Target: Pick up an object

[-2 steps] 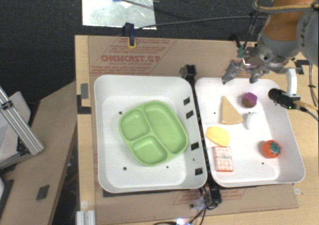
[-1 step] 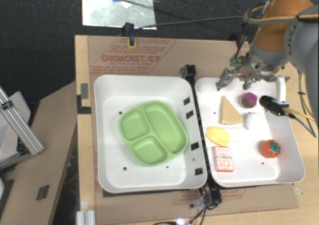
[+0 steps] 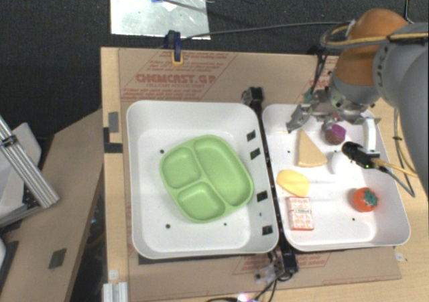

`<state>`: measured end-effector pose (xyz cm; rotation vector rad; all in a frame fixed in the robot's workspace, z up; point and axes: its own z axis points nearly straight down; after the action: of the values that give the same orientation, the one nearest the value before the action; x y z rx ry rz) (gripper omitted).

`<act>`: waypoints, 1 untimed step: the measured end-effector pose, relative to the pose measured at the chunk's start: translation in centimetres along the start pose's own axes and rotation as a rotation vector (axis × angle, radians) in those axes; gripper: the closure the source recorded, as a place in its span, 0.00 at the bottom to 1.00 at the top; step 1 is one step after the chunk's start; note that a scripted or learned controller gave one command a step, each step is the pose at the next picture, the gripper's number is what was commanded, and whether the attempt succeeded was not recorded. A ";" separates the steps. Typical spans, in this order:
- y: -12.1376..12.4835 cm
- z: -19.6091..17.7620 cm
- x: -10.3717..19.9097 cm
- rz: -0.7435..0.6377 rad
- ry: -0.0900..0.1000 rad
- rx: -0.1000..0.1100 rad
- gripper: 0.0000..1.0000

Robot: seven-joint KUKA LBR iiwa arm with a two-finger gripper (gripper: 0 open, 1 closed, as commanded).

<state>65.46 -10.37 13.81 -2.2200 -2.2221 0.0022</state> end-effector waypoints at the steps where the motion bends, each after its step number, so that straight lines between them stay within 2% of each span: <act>1: 0.2 -1.4 0.0 -0.001 0.000 -0.006 1.00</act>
<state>65.66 -10.36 15.23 -2.2222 -2.2265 -0.0046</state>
